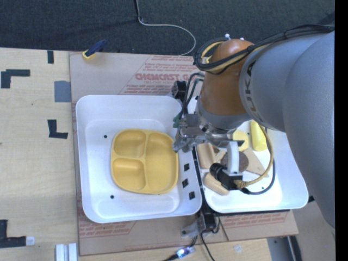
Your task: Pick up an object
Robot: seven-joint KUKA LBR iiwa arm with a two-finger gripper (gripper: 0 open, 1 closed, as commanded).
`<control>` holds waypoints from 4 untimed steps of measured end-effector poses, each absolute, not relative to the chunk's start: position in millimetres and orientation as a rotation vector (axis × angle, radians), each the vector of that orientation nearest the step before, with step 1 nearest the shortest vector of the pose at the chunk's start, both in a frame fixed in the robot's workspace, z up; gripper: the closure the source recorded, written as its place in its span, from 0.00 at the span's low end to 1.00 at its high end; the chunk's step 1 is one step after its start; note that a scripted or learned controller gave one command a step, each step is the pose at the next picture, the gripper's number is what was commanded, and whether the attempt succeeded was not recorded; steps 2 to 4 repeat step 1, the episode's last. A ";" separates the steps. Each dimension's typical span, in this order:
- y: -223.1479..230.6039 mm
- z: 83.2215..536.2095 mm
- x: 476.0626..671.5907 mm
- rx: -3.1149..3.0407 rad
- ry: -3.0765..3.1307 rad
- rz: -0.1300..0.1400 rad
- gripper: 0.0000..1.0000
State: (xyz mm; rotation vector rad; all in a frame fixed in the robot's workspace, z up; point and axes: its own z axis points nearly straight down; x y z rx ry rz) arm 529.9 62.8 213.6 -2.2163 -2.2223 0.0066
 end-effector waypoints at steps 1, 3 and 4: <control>58.3 216.1 540.8 -2.218 -2.223 0.003 1.00; 58.3 216.1 540.8 -2.218 -2.223 0.003 1.00; 58.3 216.1 540.8 -2.218 -2.223 0.003 1.00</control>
